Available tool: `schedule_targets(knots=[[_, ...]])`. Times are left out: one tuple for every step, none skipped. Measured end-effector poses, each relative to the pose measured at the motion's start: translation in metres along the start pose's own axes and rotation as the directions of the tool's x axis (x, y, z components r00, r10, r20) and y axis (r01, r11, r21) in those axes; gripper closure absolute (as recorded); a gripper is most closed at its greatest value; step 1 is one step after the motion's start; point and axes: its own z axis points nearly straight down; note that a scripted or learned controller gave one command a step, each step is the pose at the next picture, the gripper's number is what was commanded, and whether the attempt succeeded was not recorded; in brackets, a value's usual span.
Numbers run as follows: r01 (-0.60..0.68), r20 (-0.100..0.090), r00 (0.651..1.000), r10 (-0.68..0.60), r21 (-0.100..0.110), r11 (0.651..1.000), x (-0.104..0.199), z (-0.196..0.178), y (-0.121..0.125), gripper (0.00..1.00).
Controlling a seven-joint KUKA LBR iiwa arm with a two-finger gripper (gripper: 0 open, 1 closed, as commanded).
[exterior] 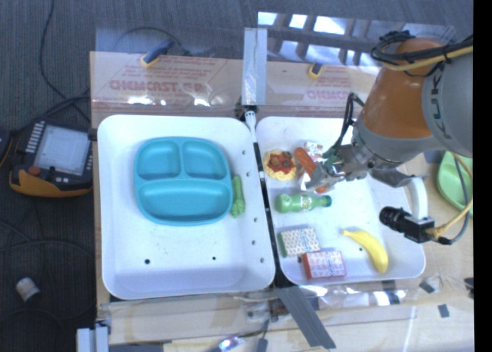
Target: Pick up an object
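You have the gripper (327, 176) low in the right bin (400, 270), just above the green bottle (304, 203), which lies on its side. How wide it stands, and whether it grips anything, you cannot tell from here. Up and left of the bottle sits a small pizza toy (279, 164), with a red piece (304, 160) beside it. Below the bottle lie a green checked box (298, 240) and a red box (324, 264); a banana (368, 248) lies to its lower right. Left of the bottle, the other bin (181, 262) holds a blue divided plate (183, 180).
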Motion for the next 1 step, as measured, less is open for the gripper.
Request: schedule_targets(knots=[[0.189, 0.002, 0.982, -0.189, 0.000, 0.982, -0.0399, -0.0157, 0.0158, 1.00]])
